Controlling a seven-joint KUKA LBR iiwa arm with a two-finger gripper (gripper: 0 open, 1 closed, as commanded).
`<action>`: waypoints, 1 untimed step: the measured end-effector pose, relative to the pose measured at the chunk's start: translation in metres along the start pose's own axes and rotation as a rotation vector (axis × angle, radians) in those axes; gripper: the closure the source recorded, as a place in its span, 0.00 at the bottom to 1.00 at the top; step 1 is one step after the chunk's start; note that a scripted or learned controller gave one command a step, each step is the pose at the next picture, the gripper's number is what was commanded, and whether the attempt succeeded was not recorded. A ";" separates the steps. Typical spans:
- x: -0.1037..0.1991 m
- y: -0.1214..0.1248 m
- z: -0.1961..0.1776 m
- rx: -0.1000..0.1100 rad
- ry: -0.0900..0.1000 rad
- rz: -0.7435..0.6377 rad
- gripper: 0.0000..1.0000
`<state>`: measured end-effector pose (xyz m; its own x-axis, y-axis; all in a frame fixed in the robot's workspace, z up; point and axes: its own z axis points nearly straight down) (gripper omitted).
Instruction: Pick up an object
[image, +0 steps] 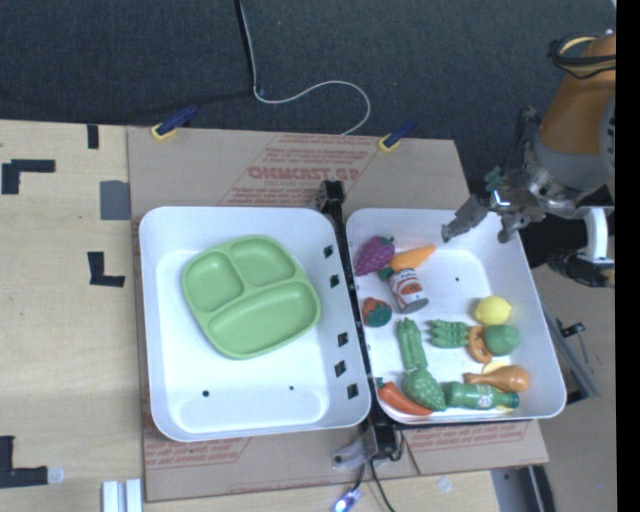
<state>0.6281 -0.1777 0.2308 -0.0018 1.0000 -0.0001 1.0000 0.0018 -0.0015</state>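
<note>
Camera view: arm reaches in from right, gripper (482, 222) above right bin's (540, 300) top right rim, fingers spread apart, holding nothing. Toy foods lie in right bin; yellow lemon (492, 310) near right wall.

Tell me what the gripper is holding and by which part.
Nothing: the gripper hangs open over the right bin's top edge, with no object between its fingers.
</note>
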 end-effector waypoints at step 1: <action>0.061 -0.035 -0.125 -0.014 -0.001 -0.006 0.00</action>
<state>0.5930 -0.1164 0.3560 -0.0078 1.0000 -0.0007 0.9999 0.0078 0.0122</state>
